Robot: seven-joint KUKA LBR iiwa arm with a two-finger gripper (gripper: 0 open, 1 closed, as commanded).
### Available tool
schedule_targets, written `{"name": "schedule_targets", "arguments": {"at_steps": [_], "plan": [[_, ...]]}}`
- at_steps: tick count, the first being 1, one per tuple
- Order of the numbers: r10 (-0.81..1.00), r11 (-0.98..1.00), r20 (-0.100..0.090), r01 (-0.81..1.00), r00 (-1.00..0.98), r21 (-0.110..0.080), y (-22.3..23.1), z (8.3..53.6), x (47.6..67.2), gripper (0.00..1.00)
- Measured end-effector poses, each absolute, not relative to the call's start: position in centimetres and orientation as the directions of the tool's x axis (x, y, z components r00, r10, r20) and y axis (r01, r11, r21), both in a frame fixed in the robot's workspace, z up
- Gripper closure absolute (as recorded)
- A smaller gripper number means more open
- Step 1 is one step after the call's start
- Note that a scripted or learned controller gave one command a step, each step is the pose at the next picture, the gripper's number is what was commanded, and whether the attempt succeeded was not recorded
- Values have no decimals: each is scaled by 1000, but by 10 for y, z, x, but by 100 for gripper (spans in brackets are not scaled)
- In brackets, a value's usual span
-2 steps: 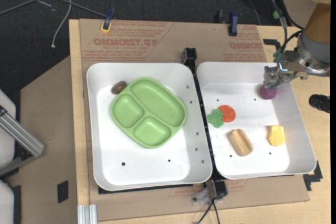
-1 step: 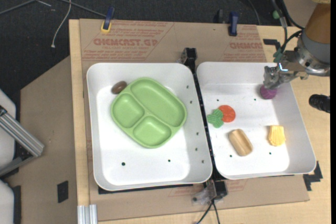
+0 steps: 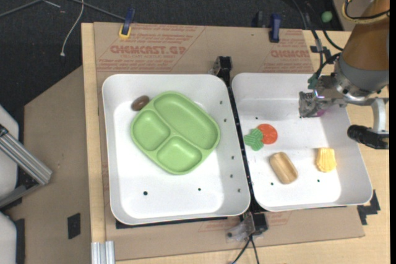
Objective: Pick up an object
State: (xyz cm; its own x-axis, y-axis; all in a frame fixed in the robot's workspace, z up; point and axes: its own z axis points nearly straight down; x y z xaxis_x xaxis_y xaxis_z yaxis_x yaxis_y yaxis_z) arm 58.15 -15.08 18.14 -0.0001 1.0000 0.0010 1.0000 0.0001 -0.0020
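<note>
"CHEMCAST GP" in red on the board point(image 3: 148, 49), gripper point(image 3: 311, 106) at 2 o'clock in right bin point(image 3: 297, 195), pinching a purple object point(image 3: 320, 110), small, mostly hidden

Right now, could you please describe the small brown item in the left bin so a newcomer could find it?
Find the left white bin holding the green divided plate. At the plate's upper-left rim lies a small brown oval object, the only dark, loose thing there.
</note>
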Motion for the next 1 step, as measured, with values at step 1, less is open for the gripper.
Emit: {"name": "schedule_targets", "arguments": {"at_steps": [1], "plan": [[1000,1,2,1000,-1,-6,-145,137,585,0]]}}
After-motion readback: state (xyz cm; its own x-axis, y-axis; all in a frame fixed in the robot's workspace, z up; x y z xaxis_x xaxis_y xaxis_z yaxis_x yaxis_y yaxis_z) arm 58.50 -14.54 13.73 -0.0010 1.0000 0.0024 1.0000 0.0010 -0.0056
